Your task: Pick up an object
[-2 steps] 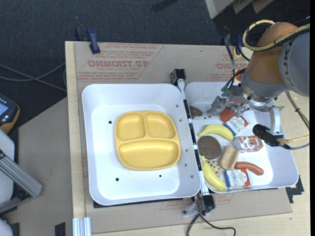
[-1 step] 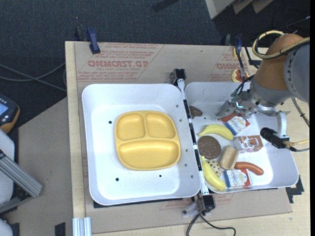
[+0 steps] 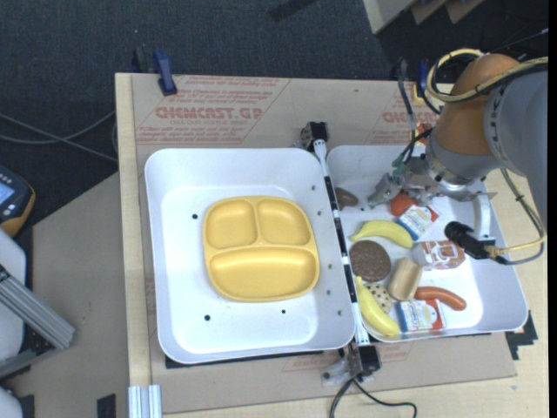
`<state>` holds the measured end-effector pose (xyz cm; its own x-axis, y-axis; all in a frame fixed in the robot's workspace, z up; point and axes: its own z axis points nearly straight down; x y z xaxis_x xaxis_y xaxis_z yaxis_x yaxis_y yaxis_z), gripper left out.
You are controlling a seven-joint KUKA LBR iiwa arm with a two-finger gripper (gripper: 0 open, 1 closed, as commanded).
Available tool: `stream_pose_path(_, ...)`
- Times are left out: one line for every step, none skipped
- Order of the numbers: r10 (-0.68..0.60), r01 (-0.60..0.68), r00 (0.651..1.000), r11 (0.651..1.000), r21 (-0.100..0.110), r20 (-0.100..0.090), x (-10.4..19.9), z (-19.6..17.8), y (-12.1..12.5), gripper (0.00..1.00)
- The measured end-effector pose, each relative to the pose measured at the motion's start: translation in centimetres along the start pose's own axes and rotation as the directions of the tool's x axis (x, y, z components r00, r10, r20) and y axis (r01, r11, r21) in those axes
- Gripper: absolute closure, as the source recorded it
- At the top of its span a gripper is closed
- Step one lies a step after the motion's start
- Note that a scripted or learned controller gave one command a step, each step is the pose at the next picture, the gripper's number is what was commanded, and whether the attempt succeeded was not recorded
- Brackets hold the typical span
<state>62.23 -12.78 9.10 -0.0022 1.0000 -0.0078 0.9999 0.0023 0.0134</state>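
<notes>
The right bin [image 3: 496, 316] holds a heap of toy food. A yellow banana [image 3: 383, 231] lies near its middle, and a second banana [image 3: 378, 309] lies along the front left. Between them sits a dark brown round patty [image 3: 370, 259], with a tan bread roll [image 3: 405, 278] beside it. A red sausage [image 3: 442, 299] lies at the front right. My gripper [image 3: 393, 188] hangs low over the bin's back part, just above a small red piece [image 3: 400, 204] and a white packet [image 3: 419, 220]. I see nothing between its fingers.
The left bin [image 3: 174, 198] holds a yellow divided plate [image 3: 260, 248]. A small brown item [image 3: 346, 198] lies at the right bin's back left corner. More packets [image 3: 440, 253] [image 3: 419, 317] lie among the food. A black part [image 3: 463, 236] of the arm sticks out over the bin.
</notes>
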Motion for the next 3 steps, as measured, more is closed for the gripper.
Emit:
stream_pose_path(0.002, -0.002, 1.000, 1.000, -0.007, 0.002, -0.2, -1.2, 0.2, 1.00)
stream_pose_path(-0.006, 0.006, 1.000, 1.000, 0.004, -0.010, 8.4, -10.0, 1.5, 1.00)
stream_pose_path(0.001, -0.001, 1.000, 1.000, 0.013, -0.008, 7.8, -9.4, 1.3, 0.00)
